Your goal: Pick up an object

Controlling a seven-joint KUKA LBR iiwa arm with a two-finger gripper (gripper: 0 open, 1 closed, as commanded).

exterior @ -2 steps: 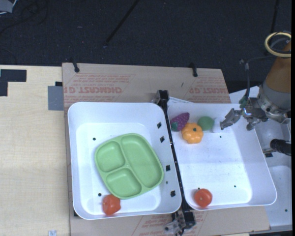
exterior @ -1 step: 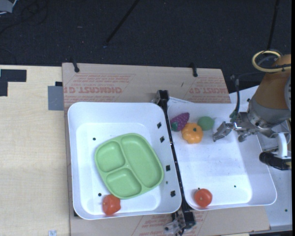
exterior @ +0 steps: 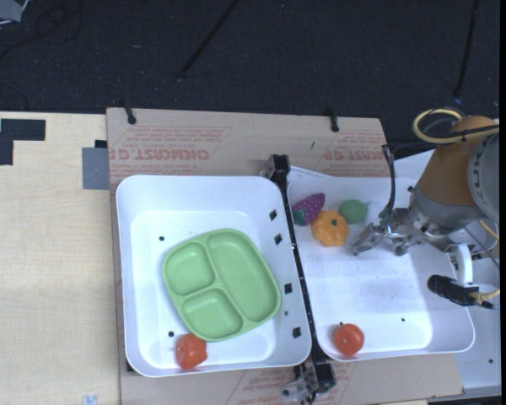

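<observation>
In the right bin (exterior: pixel 422 332), an orange toy fruit (exterior: pixel 330 228) lies near the back left, with a purple toy (exterior: pixel 309 207) to its left and a green round toy (exterior: pixel 352 211) behind it. A red tomato (exterior: pixel 347 338) rests at the front edge of that bin. My gripper (exterior: pixel 362 243) hangs low over the bin floor just right of the orange fruit, pointing left toward it, with nothing seen in its grasp.
The left bin (exterior: pixel 139 226) holds a green divided plate (exterior: pixel 221 283) and a second red tomato (exterior: pixel 191 351) at its front. A black divider (exterior: pixel 291 268) runs between the bins. The arm's cables (exterior: pixel 460 289) hang over the right bin's right side.
</observation>
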